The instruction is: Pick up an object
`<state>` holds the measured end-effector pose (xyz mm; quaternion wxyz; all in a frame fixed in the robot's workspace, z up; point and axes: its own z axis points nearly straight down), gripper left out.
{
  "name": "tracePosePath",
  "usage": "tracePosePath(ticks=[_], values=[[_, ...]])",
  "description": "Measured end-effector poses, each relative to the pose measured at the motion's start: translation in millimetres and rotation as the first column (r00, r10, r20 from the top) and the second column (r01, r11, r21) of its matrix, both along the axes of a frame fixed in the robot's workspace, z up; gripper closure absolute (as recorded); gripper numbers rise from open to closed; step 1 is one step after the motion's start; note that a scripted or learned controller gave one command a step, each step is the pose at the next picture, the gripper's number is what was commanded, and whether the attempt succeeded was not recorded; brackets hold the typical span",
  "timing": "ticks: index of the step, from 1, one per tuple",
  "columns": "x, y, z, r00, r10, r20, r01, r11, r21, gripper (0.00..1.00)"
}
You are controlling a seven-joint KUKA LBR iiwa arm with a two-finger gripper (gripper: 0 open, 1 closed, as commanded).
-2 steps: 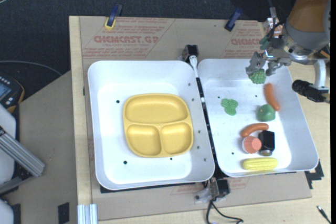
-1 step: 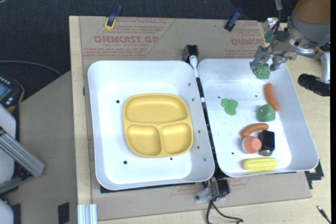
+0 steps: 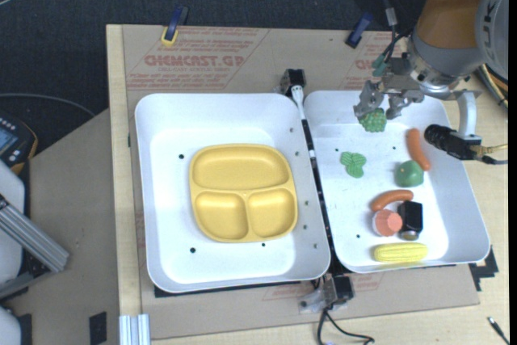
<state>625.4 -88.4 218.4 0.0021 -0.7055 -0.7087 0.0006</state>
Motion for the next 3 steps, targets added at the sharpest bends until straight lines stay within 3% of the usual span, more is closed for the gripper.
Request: tracePosePath(ticks=[2,3], values=[[-5.3,111.8,15.5,1.0,0.002,0.004,-0.002,1.0,0.001,1.0],[-9.7,131.2,10.6,1.0,-0.002,0.0,0.002,1.0,-0.001,1.0]])
